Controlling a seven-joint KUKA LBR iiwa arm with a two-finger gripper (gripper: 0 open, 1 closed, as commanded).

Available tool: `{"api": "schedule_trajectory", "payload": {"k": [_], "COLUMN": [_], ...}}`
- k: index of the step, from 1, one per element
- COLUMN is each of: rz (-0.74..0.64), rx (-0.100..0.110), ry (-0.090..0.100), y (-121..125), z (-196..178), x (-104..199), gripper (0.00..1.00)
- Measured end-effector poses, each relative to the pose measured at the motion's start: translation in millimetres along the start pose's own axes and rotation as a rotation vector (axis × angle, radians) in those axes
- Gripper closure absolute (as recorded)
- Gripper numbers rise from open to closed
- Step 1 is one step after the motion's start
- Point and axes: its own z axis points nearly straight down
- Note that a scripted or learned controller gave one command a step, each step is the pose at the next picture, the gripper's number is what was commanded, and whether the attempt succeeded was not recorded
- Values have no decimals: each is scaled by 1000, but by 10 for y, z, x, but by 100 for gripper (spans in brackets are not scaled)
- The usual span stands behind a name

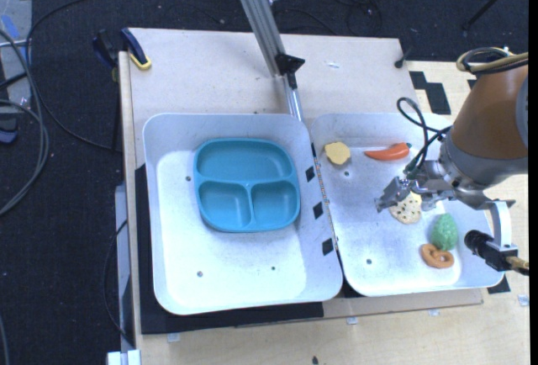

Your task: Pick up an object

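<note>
A: End effector (402,197) low in the right bin (361,245), metal tips right at the near-left edge of the tan spotted piece (409,209). Cannot tell if it is parted or closed; the wrist and cabling cover most of it. Nothing visibly between the tips.

B: So the spotted piece is the target?

A: My guess, going by position. It lies flat on the bin floor, mid-right. Other candidates: green lump (445,231) just beside it to the right, orange ring (437,256) touching the green one's lower side, red-orange pepper shape (387,153) near the far wall, yellow piece (337,154) near the inner wall.

B: What makes the grasp good?

A: Piece looks thin and flat. Tips should straddle it, one each side, and go down until they nearly touch the floor before closing. Right now they seem off to its left rather than centred, so I would shift toward the piece first.

B: Risks?

A: Closing off-centre may just nudge it toward the green lump. Lift straight up, slowly.

B: Left bin (168,212)?

A: Blue divided tray (247,185) sits in it, well apart. Both bins on the table (218,60).
</note>
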Motion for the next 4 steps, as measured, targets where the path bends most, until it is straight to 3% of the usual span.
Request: {"api": "schedule_trajectory", "payload": {"k": [1,2,4], "rz": [-1,1,-5], "rx": [0,-5,-11], "ry": [0,-1,-2], "y": [45,57,177], "z": [544,410,-715], "x": [95,87,152], "gripper": [0,100,100]}}
